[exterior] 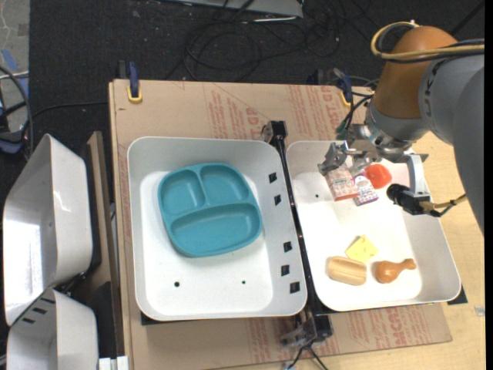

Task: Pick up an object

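Low over the upper part of the right bin (431, 284) — gripper (344, 159) directly above a small printed packet (353, 186), red tomato-like toy (377, 176) just right. Packet's long axis slanting toward lower right. Jaw state impossible to tell — hidden by the wrist.

The desk (231, 102) is a flat brown board with faint red printing across its bare top. Two shallow white bins lie directly on it, side by side and touching along their inner edges. The left bin (146, 230) sits toward the middle of the desk, the right bin (431, 245) reaches near the desk's right edge. A dark strip (286, 206) with small black clips runs between the bins. A yellow clamp (135, 91) grips the desk's far left corner.
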Robot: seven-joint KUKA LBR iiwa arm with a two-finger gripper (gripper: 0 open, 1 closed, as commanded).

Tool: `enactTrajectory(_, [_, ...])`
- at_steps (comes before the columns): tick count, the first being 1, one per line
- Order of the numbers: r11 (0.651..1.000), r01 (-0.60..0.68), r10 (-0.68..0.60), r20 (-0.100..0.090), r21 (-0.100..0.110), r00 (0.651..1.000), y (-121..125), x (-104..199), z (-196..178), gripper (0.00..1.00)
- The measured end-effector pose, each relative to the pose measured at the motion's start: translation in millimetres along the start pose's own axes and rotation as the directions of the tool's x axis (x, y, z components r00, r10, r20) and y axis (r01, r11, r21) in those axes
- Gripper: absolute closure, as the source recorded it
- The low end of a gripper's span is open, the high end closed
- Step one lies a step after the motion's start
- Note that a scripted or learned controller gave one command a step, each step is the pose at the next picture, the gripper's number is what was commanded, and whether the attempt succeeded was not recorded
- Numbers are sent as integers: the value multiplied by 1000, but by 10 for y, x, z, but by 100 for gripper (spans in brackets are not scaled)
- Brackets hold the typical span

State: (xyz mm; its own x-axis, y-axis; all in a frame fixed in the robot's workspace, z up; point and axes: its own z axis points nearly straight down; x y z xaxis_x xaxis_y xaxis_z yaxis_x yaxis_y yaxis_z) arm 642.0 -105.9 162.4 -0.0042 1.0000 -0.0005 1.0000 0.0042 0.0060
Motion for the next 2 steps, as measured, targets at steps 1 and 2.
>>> enactTrajectory(1, [1000,-1,1,1,-1,1000,46,-12,-639,100])
enactTrajectory(2, [1000,0,0,1,1,1000,58,-13,-994,100])
